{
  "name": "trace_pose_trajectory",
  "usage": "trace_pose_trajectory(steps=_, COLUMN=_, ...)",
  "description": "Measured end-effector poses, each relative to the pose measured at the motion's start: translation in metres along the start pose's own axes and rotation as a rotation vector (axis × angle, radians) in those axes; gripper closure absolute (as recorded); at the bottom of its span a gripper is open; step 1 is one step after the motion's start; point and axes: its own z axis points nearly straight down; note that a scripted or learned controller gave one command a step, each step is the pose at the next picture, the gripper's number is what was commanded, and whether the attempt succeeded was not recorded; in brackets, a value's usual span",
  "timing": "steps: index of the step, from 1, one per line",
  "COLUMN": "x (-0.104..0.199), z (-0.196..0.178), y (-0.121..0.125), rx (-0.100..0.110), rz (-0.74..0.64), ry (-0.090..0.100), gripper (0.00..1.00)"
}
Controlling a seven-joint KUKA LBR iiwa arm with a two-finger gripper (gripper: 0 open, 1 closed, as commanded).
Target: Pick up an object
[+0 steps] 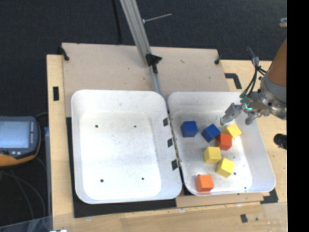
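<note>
The right bin [193,108] holds several small cubes. Two blue cubes [189,128] [210,132] lie near its middle. A red cube [225,140] sits beside a yellow cube [233,130]. Two more yellow cubes [212,154] [225,167] lie lower, and an orange cube [204,182] rests near the front rim. My gripper [240,116] hangs over the bin's upper right, just above the topmost yellow cube, open, with nothing between its fingers [228,115].
The left bin [77,129] stands beside the right one. A slanted metal rail [137,28] rises behind the bins. A grey handheld device [18,135] lies off the bench at the left. The arm enters from the right edge.
</note>
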Motion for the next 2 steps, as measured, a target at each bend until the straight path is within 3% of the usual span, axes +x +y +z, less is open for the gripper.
trace_pose_trajectory(steps=1, x=-0.0387, z=0.1399, y=-0.0135, rx=-0.002, rz=0.000, ry=-0.001, gripper=0.00)
trace_pose_trajectory(steps=2, x=-0.0406, z=0.1306, y=-0.0136, rx=-0.003, rz=0.009, ry=-0.001, gripper=1.00)
